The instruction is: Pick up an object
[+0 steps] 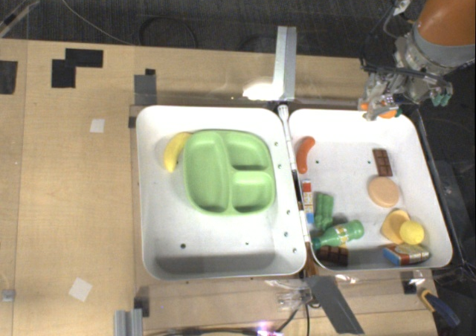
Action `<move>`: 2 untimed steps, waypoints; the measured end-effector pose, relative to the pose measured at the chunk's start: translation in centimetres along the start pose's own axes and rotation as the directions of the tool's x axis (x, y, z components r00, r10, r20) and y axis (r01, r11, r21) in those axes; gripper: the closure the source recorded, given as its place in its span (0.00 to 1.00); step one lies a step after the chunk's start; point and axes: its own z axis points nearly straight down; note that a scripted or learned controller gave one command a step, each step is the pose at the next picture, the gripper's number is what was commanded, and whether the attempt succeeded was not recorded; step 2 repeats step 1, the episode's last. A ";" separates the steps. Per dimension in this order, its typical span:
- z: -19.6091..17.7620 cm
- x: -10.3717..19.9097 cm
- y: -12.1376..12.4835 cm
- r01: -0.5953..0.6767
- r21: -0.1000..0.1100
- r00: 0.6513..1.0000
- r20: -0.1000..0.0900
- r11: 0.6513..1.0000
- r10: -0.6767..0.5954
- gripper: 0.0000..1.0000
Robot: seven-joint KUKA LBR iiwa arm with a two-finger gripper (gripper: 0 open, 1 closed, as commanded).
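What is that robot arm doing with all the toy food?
The arm's gripper hangs over the far edge of the right bin. That bin has toys: an orange hot dog, a chocolate bar, a round cookie, a green bottle and a lemon. None of them is in the gripper. The left bin has a green tray beside a banana.

Right bin (424, 149): orange-red sausage (304, 154) at left wall; brown chocolate bar (381, 162); tan round cookie (384, 192); green bottle (339, 234) lying flat; yellow lemon (411, 233) near right corner.

Left bin (149, 201): green divided tray (226, 171), yellow banana (174, 151) touching its left edge.
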 end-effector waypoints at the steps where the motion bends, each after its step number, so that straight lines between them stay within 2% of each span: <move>1: 3.0 1.2 -1.7 0.144 -0.011 0.989 -0.036 0.989 -0.144 1.00; 2: 3.0 1.2 -1.7 0.144 -0.011 0.989 -0.036 0.989 -0.144 1.00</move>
